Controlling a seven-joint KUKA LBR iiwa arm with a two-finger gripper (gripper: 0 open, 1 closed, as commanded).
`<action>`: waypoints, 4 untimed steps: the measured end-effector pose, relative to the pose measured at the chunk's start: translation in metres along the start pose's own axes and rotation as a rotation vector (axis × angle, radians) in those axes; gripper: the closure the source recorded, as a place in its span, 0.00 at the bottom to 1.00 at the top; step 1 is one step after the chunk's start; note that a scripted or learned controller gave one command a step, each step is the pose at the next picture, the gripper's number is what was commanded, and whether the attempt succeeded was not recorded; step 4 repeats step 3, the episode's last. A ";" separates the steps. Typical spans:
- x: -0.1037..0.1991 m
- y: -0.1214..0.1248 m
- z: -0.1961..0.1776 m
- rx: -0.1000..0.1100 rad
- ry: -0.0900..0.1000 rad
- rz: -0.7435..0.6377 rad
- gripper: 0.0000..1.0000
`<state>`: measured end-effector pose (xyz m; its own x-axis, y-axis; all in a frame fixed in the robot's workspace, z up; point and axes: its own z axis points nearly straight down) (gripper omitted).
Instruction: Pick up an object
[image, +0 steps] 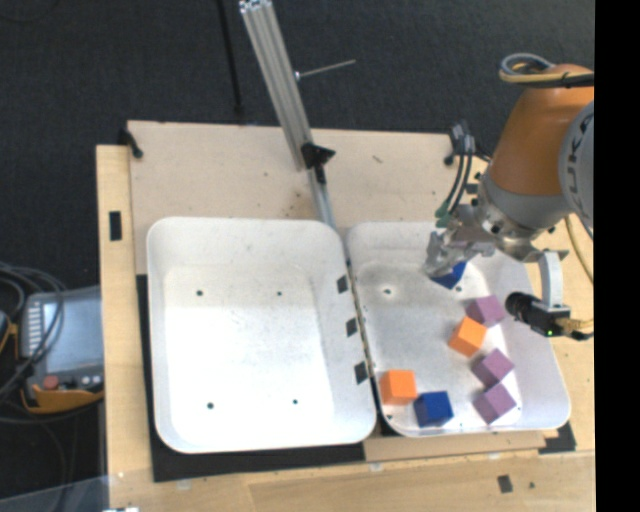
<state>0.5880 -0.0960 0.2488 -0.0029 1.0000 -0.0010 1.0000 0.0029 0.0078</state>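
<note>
A blue block (452, 274) is sitting pinched in the gripper (447, 264) over the right bin (400, 260), the plywood bench (230, 170) lying on dark carpet (100, 60).

Two white bins: left bin (250, 240), right bin (395, 250). Three purple blocks (486, 309) (492, 366) (495, 402). Two orange blocks (466, 336) (399, 385). Two blue blocks (433, 408) (451, 275), second one partly hidden under the arm. Seven blocks total, all in right bin.
</note>
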 end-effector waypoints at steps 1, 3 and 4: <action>0.054 -0.006 0.010 0.008 0.001 -0.003 1.00; 0.155 -0.011 0.011 0.008 0.002 -0.005 1.00; 0.155 -0.011 0.011 0.008 0.002 -0.005 1.00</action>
